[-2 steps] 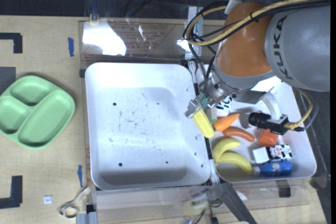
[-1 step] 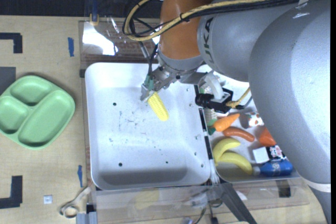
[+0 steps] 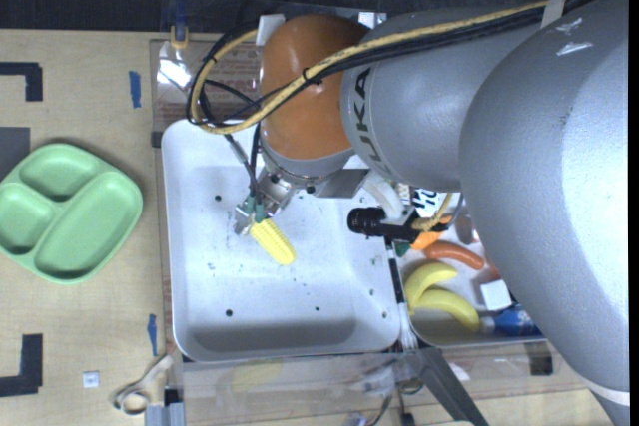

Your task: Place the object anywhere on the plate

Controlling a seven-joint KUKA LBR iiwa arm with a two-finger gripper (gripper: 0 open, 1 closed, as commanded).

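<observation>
Your one gripper sits low in the left white bin, fingers seemingly closed on one yellow corn cob; one green plate lies well left, and the arm hides most of the right bin.

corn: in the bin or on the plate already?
In the bin. The yellow corn lies on the left white bin floor, right at the gripper; the green plate sits outside, on the bench.

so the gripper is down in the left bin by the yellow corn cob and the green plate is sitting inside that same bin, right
Not quite. In the camera view the gripper is down in the left bin at the yellow corn cob, but the green plate sits outside the bin, on the bench to its left.
</observation>
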